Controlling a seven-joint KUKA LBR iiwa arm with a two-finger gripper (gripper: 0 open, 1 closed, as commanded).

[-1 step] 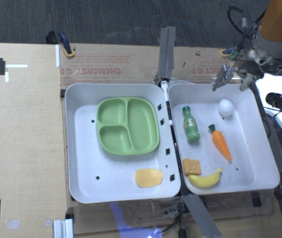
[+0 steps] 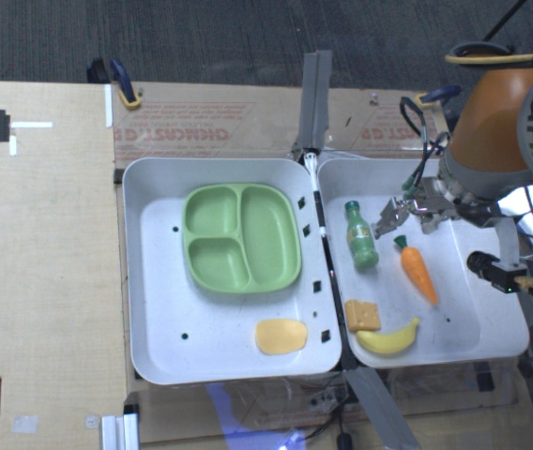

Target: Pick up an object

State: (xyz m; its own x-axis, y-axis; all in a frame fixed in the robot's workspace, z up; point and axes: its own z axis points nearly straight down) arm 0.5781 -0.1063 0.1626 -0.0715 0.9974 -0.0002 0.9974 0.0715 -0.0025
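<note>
— Camera view: where's the tool?
— Over the right bin, fingers apart, clamping nothing, just above the carrot and beside the green bottle

**Plastic, Board and Metal on the Counter**

Both white bins look like smooth moulded plastic with a soft sheen. The green divided plate at frame centre appears matt plastic. The green bottle, carrot and banana have a glossy toy-plastic look. The counter at left resembles pale, matt wood board. The tool at right shows bare metal; the orange band above it is smooth, slightly glossy.
</note>
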